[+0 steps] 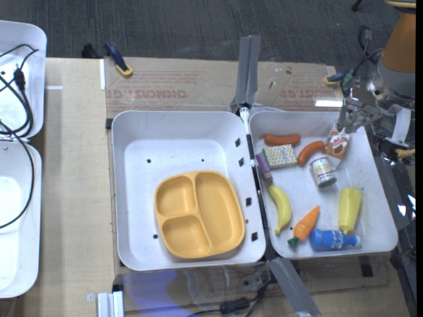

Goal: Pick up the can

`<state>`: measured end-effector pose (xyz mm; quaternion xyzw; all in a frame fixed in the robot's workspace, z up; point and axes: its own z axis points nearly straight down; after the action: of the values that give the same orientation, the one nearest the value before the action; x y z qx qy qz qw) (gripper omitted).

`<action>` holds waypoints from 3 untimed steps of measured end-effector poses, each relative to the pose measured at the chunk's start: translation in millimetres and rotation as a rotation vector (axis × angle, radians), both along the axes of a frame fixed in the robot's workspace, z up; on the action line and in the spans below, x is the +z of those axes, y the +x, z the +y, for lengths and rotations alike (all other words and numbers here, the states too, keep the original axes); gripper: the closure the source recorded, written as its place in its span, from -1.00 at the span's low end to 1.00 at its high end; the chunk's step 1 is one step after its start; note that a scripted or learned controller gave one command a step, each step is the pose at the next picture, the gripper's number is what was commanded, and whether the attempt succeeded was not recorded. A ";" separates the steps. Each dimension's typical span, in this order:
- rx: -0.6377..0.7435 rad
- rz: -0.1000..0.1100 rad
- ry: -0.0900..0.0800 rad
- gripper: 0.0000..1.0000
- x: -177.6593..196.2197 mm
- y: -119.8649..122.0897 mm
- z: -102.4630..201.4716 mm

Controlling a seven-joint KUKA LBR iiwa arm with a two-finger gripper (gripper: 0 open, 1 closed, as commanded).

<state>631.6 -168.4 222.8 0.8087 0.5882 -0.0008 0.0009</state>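
Gripper [348, 121] over the right bin's [377, 177] far right corner; I cannot tell its state.

I see the can [323, 172] on its side below-left of the gripper, apart from it; a small orange carton [337, 144] stands just beneath it.

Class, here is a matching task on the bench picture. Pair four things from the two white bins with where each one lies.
Things:
1. can
2. yellow divided plate
3. blue bottle
4. banana

Places:
A. alone in the left bin
B. near edge of the right bin, right of the carrot
C. middle of the right bin, lying on its side below a sausage
D. left side of the right bin, beside the divider

Pairs: 1-C, 2-A, 3-B, 4-D
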 end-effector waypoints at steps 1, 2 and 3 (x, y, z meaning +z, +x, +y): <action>-0.001 0.002 0.000 -1.00 -1.2 -0.4 -0.1; -0.234 0.002 0.000 -1.00 68.7 -19.1 23.1; -0.197 0.004 0.001 -1.00 -69.2 -2.9 4.4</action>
<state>628.7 -164.0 153.6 0.8625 0.5060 -0.0023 -0.0006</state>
